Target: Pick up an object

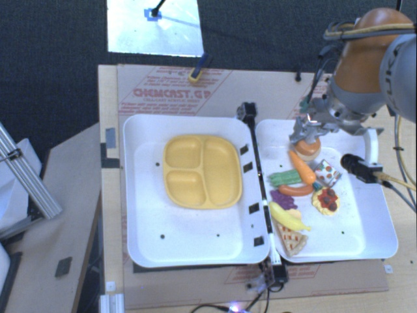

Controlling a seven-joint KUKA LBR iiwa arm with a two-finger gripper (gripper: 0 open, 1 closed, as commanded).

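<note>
A grey KUKA arm with an orange band reaches in from the right, its gripper [306, 134] lowered over the far end of the right bin [378, 237]. How far the gripper is spread cannot be told from this angle. Directly beneath it sits a small round orange toy [309, 150] on a pale base, seemingly touching the gripper's tip. A toy carrot [301, 166] slants away just below that, toward the camera. Further from the gripper along the same line lie green beans [284, 177], a sausage [296, 190], purple grapes [285, 200], a banana [288, 216] and a waffle wedge [292, 240]. Beside the carrot, to the gripper's lower right, rest a small patterned box [328, 173] and a little round pizza [325, 201]. Well to the gripper's left, the left bin [146, 243] carries a yellow divided plate [202, 171]. Both bins sit on the desk [169, 91].
</note>
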